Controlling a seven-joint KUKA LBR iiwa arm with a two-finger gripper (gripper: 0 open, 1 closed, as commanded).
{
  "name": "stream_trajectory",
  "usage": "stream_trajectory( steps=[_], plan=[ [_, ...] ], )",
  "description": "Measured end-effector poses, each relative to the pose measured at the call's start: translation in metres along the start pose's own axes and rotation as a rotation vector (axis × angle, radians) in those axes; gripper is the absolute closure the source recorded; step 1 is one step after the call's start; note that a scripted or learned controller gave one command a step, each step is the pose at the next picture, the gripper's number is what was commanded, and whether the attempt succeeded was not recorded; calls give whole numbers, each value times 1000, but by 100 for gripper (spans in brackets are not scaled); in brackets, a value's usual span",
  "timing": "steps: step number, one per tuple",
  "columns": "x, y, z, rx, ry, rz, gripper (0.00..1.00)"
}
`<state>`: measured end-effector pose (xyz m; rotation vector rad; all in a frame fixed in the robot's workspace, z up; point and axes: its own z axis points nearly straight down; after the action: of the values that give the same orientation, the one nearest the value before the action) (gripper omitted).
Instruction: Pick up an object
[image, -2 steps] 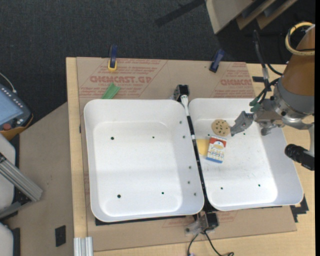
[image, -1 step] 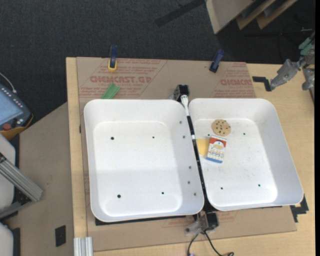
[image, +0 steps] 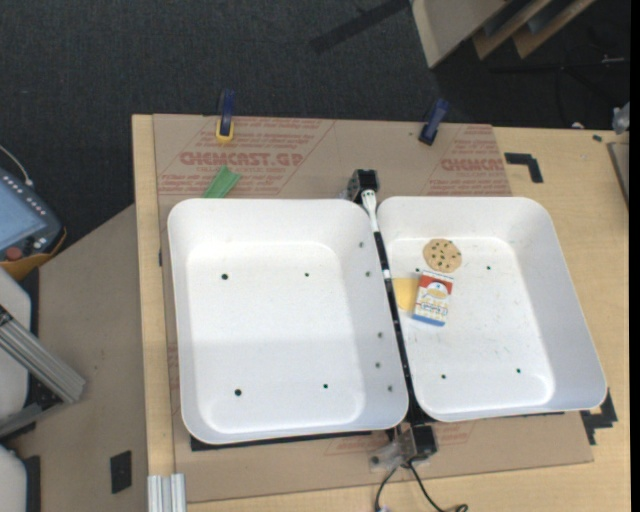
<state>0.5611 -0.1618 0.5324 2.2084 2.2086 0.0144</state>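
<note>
On my feed, grey sliver (image: 623, 118) at right edge of frame, upper right, just above bench corner. Pale grey, smooth, rounded outline, cut off by frame edge. Too small and blurred for me to read markings, screws or cables on it. Cannot tell whether it belongs to arm's grey body or to some bench fitting, so I log colour and shape and nothing firmer.

Two white bins (image: 280, 215); one round cookie (image: 441, 255); one small carton (image: 433, 300); one yellow block (image: 403, 293); two blue clamps (image: 226, 113).
</note>
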Motion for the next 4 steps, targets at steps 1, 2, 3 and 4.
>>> stream_trajectory(
  steps=[1, 2, 3, 4],
  plan=[
    [-67, -43, -5, 14, 0, 8, 0],
    [32, -21, -4, 19, 8, -10, 0],
    [-68, -81, -5, 20, 4, 11, 0],
    [26, -36, -3, 16, 7, -11, 0]
  ],
)
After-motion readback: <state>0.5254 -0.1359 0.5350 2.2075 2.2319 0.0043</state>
